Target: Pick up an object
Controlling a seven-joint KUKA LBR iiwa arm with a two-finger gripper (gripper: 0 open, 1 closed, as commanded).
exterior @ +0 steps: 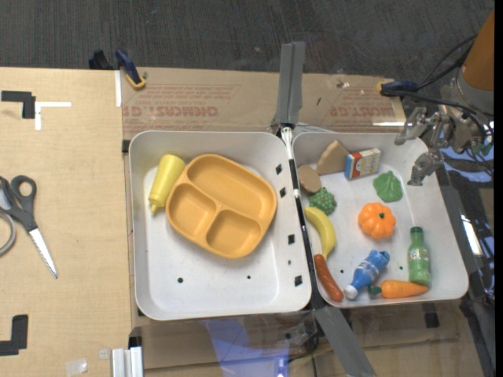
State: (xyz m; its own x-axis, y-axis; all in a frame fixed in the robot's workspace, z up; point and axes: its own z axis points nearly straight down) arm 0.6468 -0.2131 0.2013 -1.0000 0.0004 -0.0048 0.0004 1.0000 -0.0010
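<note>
The task looks barely begun; the pincer hangs over the far right corner of the right bin, and nothing sits between its fingers, which appear spread apart with bare bin floor under them; no object is lifted yet.

Every candidate rests in the bin, on the side of the pincer away from the arm; closest is the green leafy piece, just beside the fingertips; a little beyond it stands the small carton next to a tan wedge; nearer the camera than the pincer lie the orange pumpkin, the green bottle, the carrot and the blue bottle; the banana, broccoli and sausage line the bin's far wall from the pincer; the yellow tray and yellow bottle lie well apart, in the left bin.

What remains, by my reading, is everything; choosing a target, descending, closing and lifting.
</note>
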